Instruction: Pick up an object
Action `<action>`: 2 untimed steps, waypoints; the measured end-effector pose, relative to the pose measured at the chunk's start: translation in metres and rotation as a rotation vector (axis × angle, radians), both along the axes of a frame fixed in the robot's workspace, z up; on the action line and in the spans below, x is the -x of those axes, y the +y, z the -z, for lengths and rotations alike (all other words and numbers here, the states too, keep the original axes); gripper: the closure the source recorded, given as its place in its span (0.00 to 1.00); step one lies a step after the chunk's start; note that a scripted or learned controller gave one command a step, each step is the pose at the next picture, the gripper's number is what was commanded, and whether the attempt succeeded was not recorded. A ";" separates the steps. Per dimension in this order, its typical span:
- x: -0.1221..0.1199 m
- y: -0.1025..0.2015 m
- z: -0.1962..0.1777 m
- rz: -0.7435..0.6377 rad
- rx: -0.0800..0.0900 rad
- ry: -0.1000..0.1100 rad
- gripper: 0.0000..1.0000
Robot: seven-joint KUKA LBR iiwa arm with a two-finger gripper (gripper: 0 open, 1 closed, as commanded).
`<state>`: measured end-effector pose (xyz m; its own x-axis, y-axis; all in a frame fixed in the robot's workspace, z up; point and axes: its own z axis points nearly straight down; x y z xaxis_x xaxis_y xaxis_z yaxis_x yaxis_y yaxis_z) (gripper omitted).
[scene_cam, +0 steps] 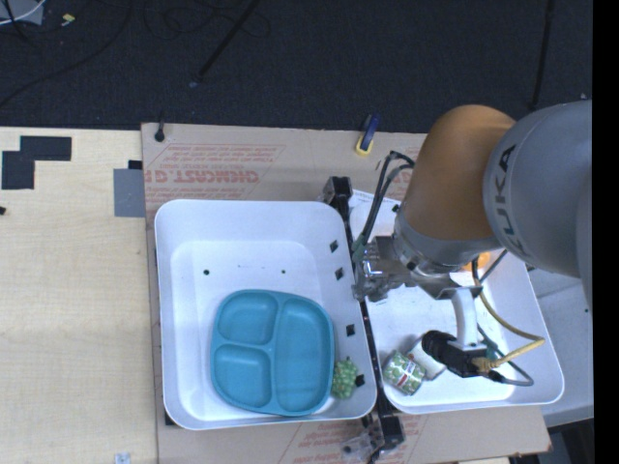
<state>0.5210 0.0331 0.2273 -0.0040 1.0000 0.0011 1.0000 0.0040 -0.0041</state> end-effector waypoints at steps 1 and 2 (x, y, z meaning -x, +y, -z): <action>0.006 0.049 0.011 0.000 0.000 0.002 1.00; 0.007 0.079 0.010 0.001 0.000 0.000 1.00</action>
